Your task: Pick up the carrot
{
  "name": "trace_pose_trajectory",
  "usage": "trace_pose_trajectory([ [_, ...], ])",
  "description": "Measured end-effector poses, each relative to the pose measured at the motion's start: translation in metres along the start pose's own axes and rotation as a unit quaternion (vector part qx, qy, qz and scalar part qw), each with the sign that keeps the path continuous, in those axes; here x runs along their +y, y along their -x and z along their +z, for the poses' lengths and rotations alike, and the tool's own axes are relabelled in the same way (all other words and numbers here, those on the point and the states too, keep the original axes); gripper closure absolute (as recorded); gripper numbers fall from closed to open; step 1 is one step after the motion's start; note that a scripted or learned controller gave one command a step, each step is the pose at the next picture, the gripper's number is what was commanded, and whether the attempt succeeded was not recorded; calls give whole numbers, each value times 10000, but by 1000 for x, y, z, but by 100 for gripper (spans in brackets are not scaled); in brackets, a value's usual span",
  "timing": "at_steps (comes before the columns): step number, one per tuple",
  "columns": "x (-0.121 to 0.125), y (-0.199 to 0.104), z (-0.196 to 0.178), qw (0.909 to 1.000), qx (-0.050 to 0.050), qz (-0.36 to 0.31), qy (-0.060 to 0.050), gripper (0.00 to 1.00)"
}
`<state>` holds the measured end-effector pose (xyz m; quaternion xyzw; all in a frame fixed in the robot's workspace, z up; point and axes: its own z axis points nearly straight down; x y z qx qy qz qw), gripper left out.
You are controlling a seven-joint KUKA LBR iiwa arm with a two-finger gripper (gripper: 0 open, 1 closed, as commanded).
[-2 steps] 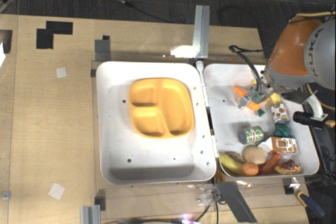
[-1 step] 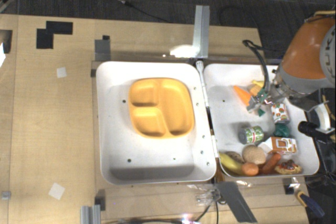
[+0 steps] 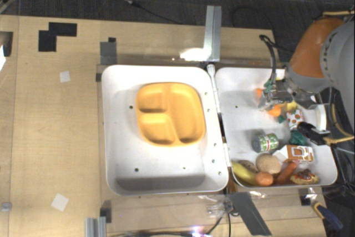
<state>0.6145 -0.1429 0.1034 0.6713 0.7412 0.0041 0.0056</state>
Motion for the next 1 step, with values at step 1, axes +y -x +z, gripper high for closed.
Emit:
trace_pose_trajectory([
  [1, -16, -23, 14, 9940, -4, -1095, -7, 100],
])
